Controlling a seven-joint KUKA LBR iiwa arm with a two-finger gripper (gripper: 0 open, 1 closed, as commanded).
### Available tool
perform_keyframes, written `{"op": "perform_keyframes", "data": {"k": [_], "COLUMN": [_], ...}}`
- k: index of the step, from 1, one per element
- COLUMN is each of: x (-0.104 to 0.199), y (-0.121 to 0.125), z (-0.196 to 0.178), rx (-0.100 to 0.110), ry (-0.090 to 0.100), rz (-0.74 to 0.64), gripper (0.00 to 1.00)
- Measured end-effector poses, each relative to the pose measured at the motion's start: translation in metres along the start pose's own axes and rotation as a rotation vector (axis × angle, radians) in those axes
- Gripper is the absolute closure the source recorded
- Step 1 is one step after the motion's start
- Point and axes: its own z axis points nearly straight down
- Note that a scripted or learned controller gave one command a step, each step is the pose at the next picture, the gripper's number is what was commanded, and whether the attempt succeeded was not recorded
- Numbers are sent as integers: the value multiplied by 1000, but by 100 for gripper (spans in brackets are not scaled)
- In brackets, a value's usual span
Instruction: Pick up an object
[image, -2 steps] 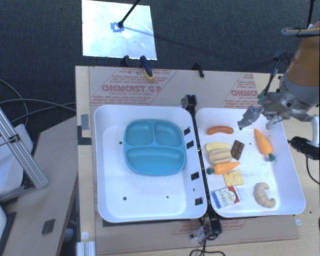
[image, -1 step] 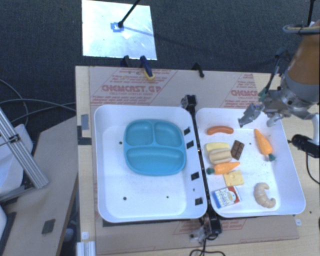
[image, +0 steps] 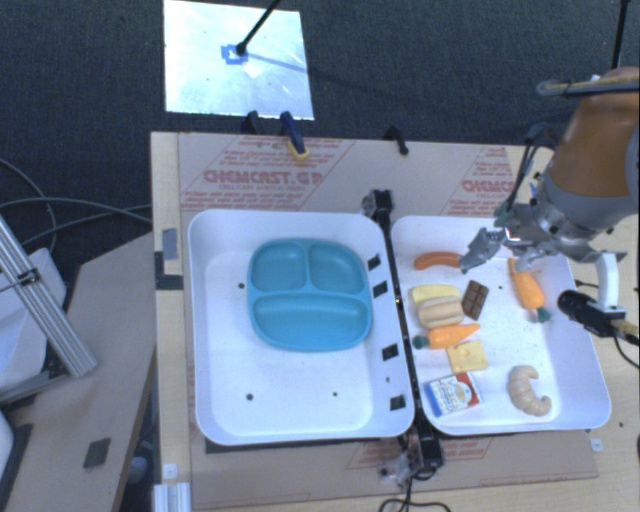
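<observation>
Camera view shows the gripper (image: 503, 247) with its fingers spread and holding nothing above the right bin (image: 590, 385), between the sausage (image: 437, 261) and a carrot (image: 527, 287), so it should center over one before closing.

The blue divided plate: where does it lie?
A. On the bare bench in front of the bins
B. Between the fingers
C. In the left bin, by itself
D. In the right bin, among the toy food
C: the blue divided plate lies flat in the left bin, while the toy food lies in the right bin.
</observation>
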Motion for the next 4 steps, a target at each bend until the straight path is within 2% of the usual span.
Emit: {"op": "perform_keyframes", "data": {"k": [1, 2, 3, 4], "x": [3, 11, 10, 10], "y": [5, -2, 0, 2], "z": [43, 99, 147, 133], "rx": [1, 3, -6, -11], "ry": [0, 1, -4, -3], "rz": [0, 1, 1, 2], "gripper": [0, 0, 0, 100]}}
